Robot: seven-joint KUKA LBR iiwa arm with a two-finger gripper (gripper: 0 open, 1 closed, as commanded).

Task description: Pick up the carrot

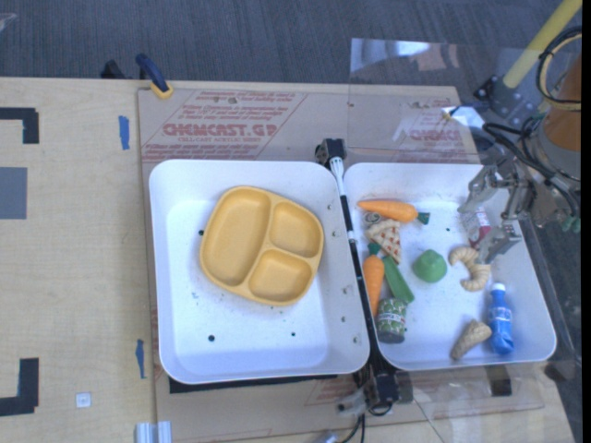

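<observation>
Right bin [540, 340] at centre-right of frame holds the clutter. Carrot [390, 209] lies near the bin's upper left, orange body sideways, green end pointing right. A second carrot [373, 279] lies lower, along the bin's left wall, beside a pizza slice [386, 239] and a green pepper [399, 282]. Gripper [492, 224] hangs over the bin's upper right, well apart from both carrots, fingers spread, nothing between them. Croissant [472, 267] just below it, green ball [429, 266] mid-bin, blue bottle [500, 318] lower right. Yellow divided plate [261, 244] in the left bin [175, 340].
</observation>
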